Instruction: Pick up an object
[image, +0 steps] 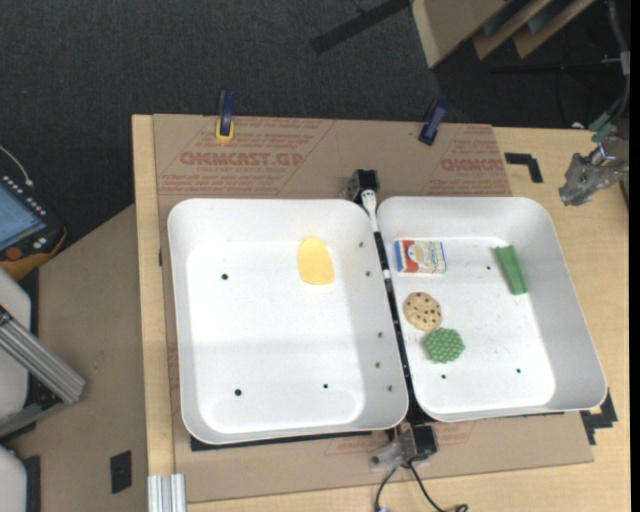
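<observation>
A yellow rounded piece lies in the left bin, towards its far side. The right bin holds a small white carton with blue and red print, a green bar, a chocolate-chip cookie and a green bumpy ball. My gripper hangs at the far right, beyond the right bin's far right corner and apart from every object. The green bar is the nearest thing to it.
Both bins rest on a brown board, held by a yellow-and-blue clamp and a blue clamp at its far edge. Black fittings sit between the bins. A metal rail stands at the left.
</observation>
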